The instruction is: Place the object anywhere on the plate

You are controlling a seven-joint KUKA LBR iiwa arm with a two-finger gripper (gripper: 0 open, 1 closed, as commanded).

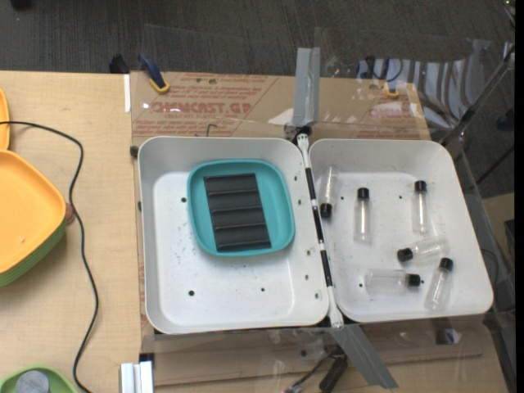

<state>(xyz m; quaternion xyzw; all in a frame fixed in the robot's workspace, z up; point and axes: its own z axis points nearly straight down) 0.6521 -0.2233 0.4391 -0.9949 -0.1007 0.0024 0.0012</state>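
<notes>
**Lying in the right bin: vials apart from the teal plate**

At the far left of the counter (98, 318) sits a stack of orange dishes (29, 211) on a green one, with a black cable (82, 244) looping past them toward the front edge. A blue and yellow clamp (153, 72) rests behind, at the corner of a printed cardboard sheet (205, 101).

The left bin (164, 301) holds the teal plate (282, 211), set toward its back and carrying a black ribbed insert (237, 211).

Across the seam, the right bin (463, 301) holds six clear vials with black caps, all lying flat. One vial (325, 195) lies along the bin's left wall. Two more (361, 213) (420, 205) lie parallel, farther back. The last three cluster at the front right: one tilted (419, 250), one lying crosswise (393, 281), and one near the front right corner (440, 281).
</notes>
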